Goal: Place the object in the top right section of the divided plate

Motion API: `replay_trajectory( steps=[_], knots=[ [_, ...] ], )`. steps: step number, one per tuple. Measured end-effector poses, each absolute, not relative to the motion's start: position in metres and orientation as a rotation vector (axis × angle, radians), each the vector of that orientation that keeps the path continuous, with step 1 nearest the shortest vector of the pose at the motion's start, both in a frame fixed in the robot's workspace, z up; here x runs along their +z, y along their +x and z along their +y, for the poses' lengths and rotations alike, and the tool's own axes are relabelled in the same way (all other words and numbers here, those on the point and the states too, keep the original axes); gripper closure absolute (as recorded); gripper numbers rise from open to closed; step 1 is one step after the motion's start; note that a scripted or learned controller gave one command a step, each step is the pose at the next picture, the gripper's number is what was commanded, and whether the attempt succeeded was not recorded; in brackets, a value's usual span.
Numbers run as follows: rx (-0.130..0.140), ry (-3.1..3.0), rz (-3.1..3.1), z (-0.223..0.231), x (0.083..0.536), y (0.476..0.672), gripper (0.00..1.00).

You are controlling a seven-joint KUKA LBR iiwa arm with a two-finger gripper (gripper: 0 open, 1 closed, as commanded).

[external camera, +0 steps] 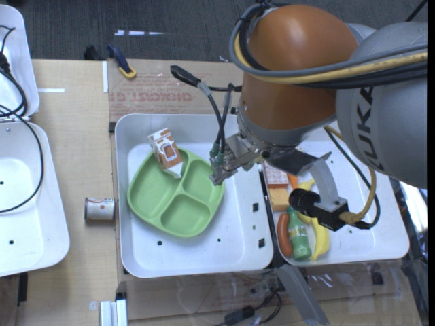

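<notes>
**What the counter carried**

We saw a wooden counter [75, 175] bearing two white bins side by side, the left bin [136, 250] and the right bin [380, 246], plus a small can [100, 209] lying beside the left one.

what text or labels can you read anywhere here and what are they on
"UK", part of a larger cut-off word, on the grey arm housing.
Red mirrored lettering on the cardboard sheet: too blurred to read.
Print on the small carton on the green divided plate: too small to read.
</notes>
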State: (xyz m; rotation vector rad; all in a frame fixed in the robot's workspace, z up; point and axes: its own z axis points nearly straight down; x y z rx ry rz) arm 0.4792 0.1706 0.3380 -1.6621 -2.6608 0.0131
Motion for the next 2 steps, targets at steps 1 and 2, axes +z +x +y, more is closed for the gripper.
replay_trajectory(
  steps=[1,2],
  knots=[
    [0.013,-1.584,-2.708,0.1837,0.2612,0.4787,1.00],
    [0.022,-1.590,-2.701,0.1822,0.2665,0.4808,1.00]
  ],
)
